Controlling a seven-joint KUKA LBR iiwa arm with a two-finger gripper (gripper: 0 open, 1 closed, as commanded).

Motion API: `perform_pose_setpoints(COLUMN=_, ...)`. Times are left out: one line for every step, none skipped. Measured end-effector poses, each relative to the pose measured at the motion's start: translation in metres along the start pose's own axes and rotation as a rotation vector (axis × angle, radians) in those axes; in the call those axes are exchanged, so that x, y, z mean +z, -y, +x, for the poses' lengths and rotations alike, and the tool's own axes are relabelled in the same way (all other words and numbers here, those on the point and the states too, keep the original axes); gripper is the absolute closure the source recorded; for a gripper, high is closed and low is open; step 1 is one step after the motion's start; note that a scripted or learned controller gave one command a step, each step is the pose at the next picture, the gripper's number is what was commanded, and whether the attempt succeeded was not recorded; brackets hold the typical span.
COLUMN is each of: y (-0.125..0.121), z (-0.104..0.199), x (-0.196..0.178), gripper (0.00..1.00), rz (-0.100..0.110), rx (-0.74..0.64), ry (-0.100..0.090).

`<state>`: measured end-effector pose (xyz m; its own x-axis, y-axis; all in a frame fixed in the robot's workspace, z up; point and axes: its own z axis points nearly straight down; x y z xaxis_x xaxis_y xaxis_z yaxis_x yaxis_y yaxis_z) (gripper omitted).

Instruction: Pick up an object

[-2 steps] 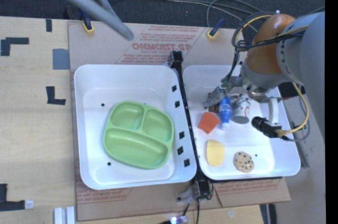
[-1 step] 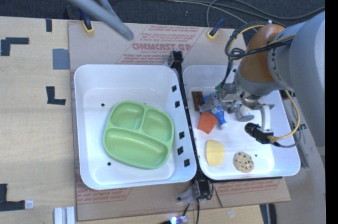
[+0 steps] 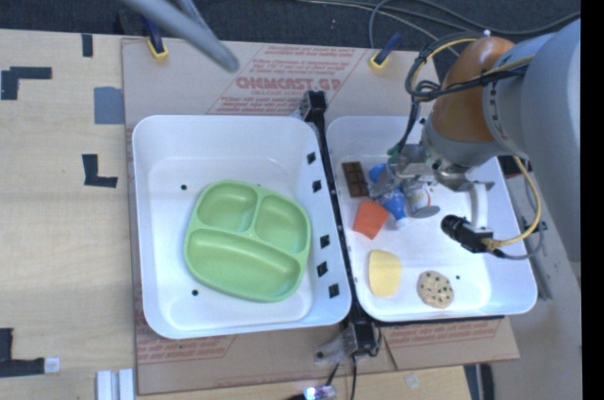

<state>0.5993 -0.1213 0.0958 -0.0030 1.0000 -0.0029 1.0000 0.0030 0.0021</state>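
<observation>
- The gripper (image 3: 401, 191) is down in the right bin (image 3: 491, 294), near the bin's middle and toward its far half; from where I stand I cannot tell how it is set.
- A blue item (image 3: 394, 203) sits right under the gripper, too crowded by metal parts to make out its shape or whether it is held.
- An orange block (image 3: 370, 219) lies just beside the blue item, on the side toward the divider (image 3: 326, 200) between the bins.
- A brown bar (image 3: 354, 179) lies near the bin's far left corner, close to the divider.
- A yellow piece (image 3: 383, 273) rests toward the near edge of the right bin, with a cookie (image 3: 435, 289) beside it, nearer the bin's near right corner; the two are apart.
- The arm (image 3: 514, 96) comes in over the right bin's far right corner, its orange band (image 3: 467, 91) above the wrist, with cables looping around it.
- The left bin (image 3: 156, 228) carries a green tray (image 3: 248, 240) with three compartments, lying flat near its middle.
- Both bins sit on a cardboard sheet (image 3: 283, 77) on the bench (image 3: 57, 228).
</observation>
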Motion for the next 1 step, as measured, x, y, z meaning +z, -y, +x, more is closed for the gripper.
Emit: perform_pose_setpoints(y=0.0021, z=-0.0014, x=-0.0427, gripper=1.0, rz=0.0, rx=0.002, ry=-0.002)
